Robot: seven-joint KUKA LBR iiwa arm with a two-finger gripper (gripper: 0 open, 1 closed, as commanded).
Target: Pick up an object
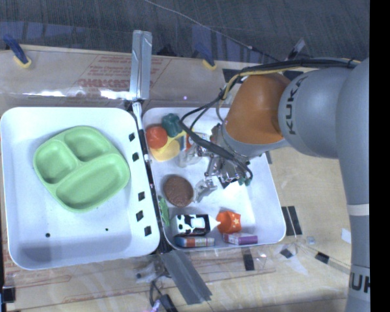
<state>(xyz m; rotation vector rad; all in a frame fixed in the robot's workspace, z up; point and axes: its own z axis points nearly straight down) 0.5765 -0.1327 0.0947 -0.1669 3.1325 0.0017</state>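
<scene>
Looking down on the bench, the arm (325, 109) swings in from the right and its orange band (257, 112) blocks the upper right of the right bin (273, 203), so whatever lies under the wrist is hidden. The gripper (214, 177) hangs low over the middle of that bin, a tangle of metal and cable, and whether its fingers are wide or narrow cannot be told from here; nothing can be seen between them. White letters, "KUKA", run along the grey link just right of the orange band, partly cut by the curve. Faint red print shows on the cardboard behind the bins, too blurred to read. Now the objects: a brown disc (178, 190) lies just left of the gripper, very near it, whether touching is unclear. An orange ball (156, 136) sits on a yellow piece (166, 149) at the bin's upper left, with a green block (172, 123) beside it, all apart from the gripper. Along the near wall sit a black-and-white box (193, 224), an orange toy (229, 221), a tube (195, 242) and a purple pack (240, 239), labels unreadable. The left bin (26, 239) holds a green divided plate (82, 167).
</scene>
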